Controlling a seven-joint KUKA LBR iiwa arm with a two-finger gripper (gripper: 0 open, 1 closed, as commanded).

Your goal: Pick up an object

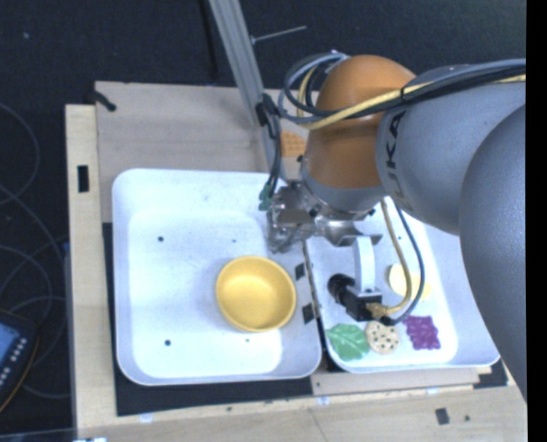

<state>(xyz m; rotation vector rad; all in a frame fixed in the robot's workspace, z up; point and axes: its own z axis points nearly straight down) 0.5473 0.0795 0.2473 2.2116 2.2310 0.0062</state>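
End effector (287,224) hangs above the yellow bowl (255,293), its grip unclear; no lettering reads clearly.

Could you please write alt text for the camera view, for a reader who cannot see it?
A grey KUKA arm with an orange band reaches from the right over two shallow white bins. The left bin holds a round yellow bowl; the right bin holds a green leaf-shaped piece, a speckled cookie and purple grapes.

pale wooden bench (87,274), two white bins side by side, left bin (163,238), right bin (458,339)
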